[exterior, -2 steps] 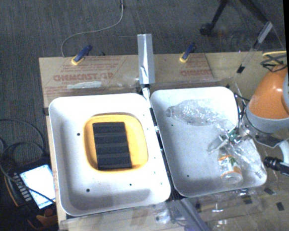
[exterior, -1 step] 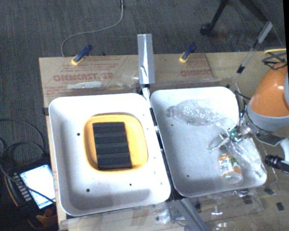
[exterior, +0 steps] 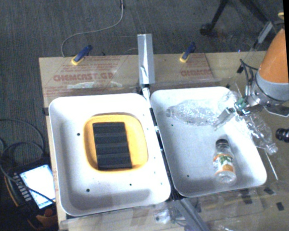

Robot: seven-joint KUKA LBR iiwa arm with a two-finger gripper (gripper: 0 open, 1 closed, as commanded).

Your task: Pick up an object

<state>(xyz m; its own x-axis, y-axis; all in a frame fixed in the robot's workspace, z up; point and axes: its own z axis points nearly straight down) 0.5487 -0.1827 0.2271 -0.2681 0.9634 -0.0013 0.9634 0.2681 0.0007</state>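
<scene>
Over the right bin (exterior: 179,177), the gripper (exterior: 232,108) hangs beside a crumpled clear bottle (exterior: 194,112); grip state unclear.

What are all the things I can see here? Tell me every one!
white bins: 2, white, side by side on the bench, left bin and right bin
yellow tray with black ridged block: 1, yellow and black, middle of the left bin
crumpled clear plastic bottle: 1, see-through, far part of the right bin
small bottle: 1, clear with orange label and dark cap, near right part of the right bin
clamps: 2, blue and yellow, at the bench's far edge
tablet: 1, lit screen, on the floor at left
arm: 1, grey with orange band, at right
end effector: 1, over the right bin's far right corner
</scene>
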